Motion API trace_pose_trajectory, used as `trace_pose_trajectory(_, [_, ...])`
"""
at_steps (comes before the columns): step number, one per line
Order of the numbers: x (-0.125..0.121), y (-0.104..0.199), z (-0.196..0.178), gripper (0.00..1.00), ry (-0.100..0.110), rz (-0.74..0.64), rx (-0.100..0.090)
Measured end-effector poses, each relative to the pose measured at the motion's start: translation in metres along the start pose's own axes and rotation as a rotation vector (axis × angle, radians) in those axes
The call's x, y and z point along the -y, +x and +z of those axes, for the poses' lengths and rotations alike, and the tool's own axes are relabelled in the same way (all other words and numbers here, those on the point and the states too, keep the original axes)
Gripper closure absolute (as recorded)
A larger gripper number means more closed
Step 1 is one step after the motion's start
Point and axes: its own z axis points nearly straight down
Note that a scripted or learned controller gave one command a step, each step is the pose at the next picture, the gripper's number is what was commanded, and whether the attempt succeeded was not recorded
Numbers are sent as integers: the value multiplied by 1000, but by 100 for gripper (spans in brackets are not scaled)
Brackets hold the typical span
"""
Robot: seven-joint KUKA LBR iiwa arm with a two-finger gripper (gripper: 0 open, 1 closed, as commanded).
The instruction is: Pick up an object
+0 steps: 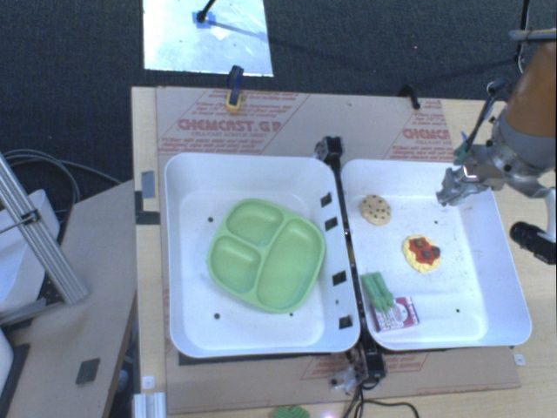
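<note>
Three small things lie in my right white bin (pixel 500 259). My gripper (pixel 454 190) hangs over its far right part, with nothing visibly in its grasp. The round tan cookie (pixel 376 209) lies nearest, to the gripper's left in view and slightly toward the camera.

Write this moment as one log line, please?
gripper: over right bin, holding nothing seen | cookie, pizza toy: untouched | green tray: left bin

2 white bins (pixel 187 259), 1 green divided plate (pixel 265 255), 1 cookie (pixel 376 209), 1 mini pizza (pixel 422 253), 1 green packet (pixel 380 292), all left of pincer (pixel 452 190).
</note>
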Motion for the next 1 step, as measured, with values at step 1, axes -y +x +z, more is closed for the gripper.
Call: trace_pose_trajectory(1, [-21,43,-94,100,-1,-11,-5])
